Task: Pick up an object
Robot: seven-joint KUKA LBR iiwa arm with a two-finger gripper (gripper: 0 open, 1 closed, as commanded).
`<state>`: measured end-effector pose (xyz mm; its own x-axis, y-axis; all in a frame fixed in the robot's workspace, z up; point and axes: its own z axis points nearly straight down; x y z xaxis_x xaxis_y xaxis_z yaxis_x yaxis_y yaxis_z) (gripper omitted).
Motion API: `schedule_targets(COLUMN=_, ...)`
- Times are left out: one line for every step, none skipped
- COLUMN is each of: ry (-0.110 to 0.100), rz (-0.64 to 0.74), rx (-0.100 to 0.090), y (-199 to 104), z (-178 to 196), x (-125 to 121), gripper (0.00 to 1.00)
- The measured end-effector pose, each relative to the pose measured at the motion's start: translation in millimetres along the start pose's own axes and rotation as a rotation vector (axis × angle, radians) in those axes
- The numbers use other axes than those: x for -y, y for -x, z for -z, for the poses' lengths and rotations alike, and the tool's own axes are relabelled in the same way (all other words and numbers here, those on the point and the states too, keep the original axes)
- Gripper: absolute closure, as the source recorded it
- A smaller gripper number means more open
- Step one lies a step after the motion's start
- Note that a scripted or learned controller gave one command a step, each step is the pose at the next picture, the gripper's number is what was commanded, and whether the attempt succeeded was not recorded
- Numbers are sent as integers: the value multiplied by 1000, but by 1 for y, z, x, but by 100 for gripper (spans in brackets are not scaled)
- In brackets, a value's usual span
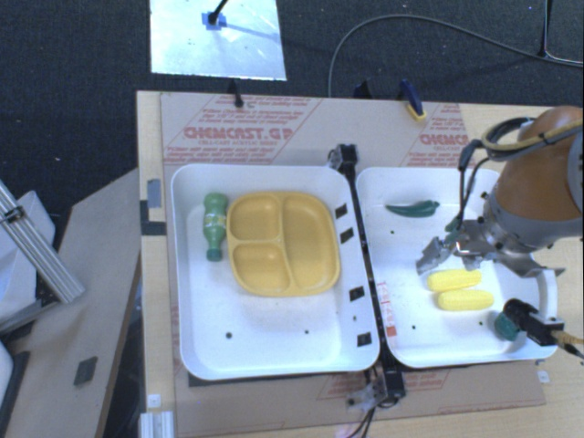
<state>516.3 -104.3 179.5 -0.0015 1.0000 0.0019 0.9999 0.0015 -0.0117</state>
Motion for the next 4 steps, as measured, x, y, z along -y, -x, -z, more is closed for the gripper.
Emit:
schedule_targets(ry=13, rz=2, rx=2, y=0, z=6, x=-3, gripper=0)
schedule_targets(ry=10, rz=0, rx=1, y=6, z=-38, x=-8, gripper=0)
schedule_targets(ry=34, rz=1, rx=10, y=8, z=-83, x=-15, gripper=0)
schedule_targets(ry=31, rz=2, rx=6, y=7, z=-72, x=-15, gripper=100)
